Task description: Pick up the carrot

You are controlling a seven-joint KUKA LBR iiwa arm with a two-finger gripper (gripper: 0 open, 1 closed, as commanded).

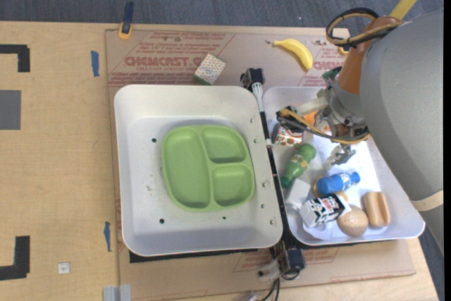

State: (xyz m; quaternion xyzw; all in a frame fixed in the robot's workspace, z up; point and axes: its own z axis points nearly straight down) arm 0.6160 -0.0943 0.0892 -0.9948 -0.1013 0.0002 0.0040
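Tool [343, 149] down in the right bin [398, 225], beyond and to the right of the green bottle [299, 161]; I could not tell whether it was spread or pressed together.

The carrot [309, 120] lay in that same bin just beyond the green bottle, near the far wall and close to the left of the tool, and I could not see that it was gripped. A red-and-white cup [285, 137] sat just beyond and left of the bottle. A blue bottle [337, 183] lay just right of it, a cow-patterned toy [324, 209] sat nearer me, and a tan egg [352, 223] and a sausage [377, 209] lay nearer and further right. Left of the bottle, across the bin walls, a green divided plate [208, 167] sat in the left bin [134, 151]. Well beyond the bottle, on the surface [56, 151], lay a banana [296, 51], with a patterned cube [210, 69] beyond and left.
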